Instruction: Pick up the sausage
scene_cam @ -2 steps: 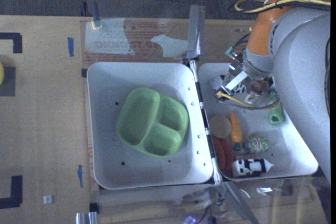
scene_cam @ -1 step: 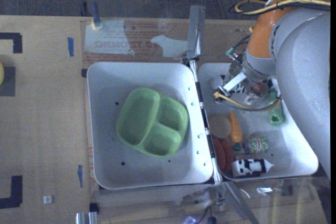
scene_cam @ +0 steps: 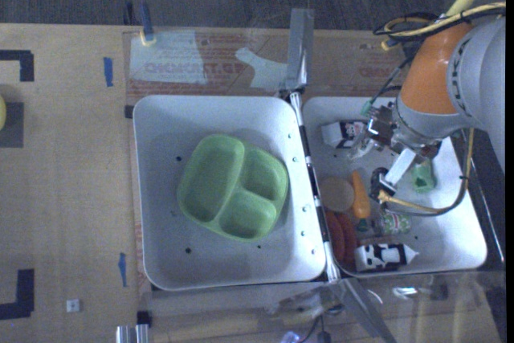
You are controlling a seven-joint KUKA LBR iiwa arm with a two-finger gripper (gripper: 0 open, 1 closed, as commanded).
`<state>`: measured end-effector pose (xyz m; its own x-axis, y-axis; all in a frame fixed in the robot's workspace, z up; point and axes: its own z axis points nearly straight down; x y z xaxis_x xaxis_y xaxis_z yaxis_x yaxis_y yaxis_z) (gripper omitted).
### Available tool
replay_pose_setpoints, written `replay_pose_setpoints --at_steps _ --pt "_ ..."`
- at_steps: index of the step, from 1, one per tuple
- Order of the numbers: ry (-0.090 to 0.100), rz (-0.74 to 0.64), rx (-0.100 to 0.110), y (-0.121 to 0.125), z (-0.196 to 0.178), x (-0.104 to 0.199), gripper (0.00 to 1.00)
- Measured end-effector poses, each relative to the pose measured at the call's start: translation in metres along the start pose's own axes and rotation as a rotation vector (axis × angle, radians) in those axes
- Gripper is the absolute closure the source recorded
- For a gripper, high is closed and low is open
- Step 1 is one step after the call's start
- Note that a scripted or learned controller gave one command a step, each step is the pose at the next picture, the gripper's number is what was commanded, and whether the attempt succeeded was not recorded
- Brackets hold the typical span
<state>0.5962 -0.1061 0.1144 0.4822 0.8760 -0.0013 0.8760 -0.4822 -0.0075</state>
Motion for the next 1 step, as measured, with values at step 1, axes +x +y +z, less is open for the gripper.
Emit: replay_pose_setpoints --at_steps 1 --pt "0.005 0.039 -0.011 -0.0221 0.0285 -0.0124 0.0"
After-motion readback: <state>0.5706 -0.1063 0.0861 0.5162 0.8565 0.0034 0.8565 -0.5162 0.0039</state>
